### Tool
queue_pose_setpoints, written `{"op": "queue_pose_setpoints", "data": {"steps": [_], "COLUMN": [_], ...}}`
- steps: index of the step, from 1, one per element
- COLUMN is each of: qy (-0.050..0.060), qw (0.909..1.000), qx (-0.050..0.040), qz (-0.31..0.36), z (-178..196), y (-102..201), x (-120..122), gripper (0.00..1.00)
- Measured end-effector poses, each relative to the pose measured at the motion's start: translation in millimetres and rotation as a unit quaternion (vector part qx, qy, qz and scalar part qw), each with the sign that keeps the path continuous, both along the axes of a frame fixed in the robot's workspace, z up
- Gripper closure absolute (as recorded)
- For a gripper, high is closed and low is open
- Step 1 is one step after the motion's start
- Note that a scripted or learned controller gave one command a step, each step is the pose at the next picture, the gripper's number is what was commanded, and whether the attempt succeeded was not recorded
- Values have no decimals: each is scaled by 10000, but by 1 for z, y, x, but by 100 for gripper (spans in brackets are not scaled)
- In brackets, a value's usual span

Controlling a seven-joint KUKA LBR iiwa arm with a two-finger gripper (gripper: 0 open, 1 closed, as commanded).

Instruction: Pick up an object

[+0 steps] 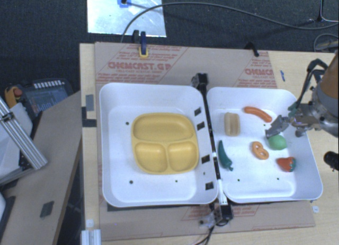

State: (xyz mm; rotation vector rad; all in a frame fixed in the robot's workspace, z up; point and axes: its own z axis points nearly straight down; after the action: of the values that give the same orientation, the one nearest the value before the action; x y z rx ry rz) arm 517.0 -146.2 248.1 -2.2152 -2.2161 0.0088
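Two shallow white bins sit side by side on the bench. The left bin [114,132] carries a yellow divided tray [161,142] with three compartments. The right bin [254,185] holds the loose items: a tan block [231,123] near its upper left, an orange sausage [257,113] to the right of that, a dark green pepper [225,156] by the divider between the bins, an orange pretzel [259,150] near the middle, a green ball [277,142] just to the pretzel's right, and a red strawberry [286,164] below the ball. The arm reaches in from the right, and its gripper [288,124] hangs over the right bin just above the green ball (one grey finger [276,128] slants down toward it); whether the jaws are parted or closed cannot be told at this angle, and nothing is seen held between them.
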Motion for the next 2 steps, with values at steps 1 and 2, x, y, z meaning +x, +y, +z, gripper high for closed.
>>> {"op": "queue_pose_setpoints", "data": {"steps": [1, 2], "qy": [-59, -35], "qw": [10000, 10000], "qx": [-12, -3], "qz": [15, 12], "z": [6, -48], "y": [0, 9], "x": [2, 9], "gripper": [0, 0]}}
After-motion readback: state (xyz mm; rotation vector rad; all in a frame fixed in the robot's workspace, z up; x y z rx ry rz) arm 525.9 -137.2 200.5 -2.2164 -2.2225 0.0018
